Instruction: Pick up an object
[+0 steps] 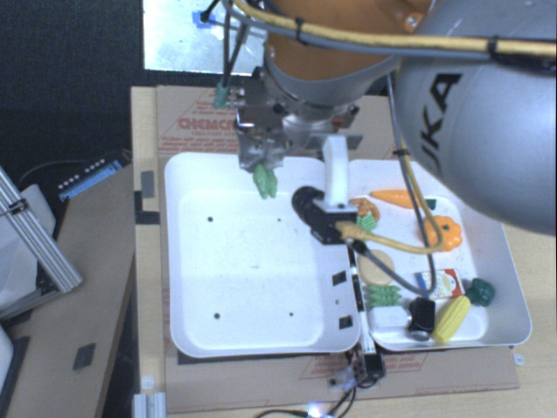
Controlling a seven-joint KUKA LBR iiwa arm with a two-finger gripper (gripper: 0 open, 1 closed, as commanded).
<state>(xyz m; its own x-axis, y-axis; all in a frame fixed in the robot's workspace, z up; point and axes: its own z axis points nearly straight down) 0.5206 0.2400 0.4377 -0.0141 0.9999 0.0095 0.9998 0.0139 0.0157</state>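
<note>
My gripper (pixel 261 165) hangs over the far edge of the left bin (pixel 200 320), near its back wall. A small green toy (pixel 265 182) sticks out below the grey fingers (pixel 252 155), pinched between them and lifted off the bin floor. In the right bin (pixel 513 312) lie a carrot (pixel 396 198), an orange fruit (pixel 446 232), a yellow corn cob (pixel 452 318), a dark green piece (pixel 481 292), a leafy green piece (pixel 380 297), a red and white packet (pixel 440 281) and a small black item (pixel 421 314).
The arm's grey and orange body covers the upper right of the view. A black fitting (pixel 315 213) and cables (pixel 392 244) hang over the divider between the bins. Cardboard (pixel 187 124) lies under both bins.
</note>
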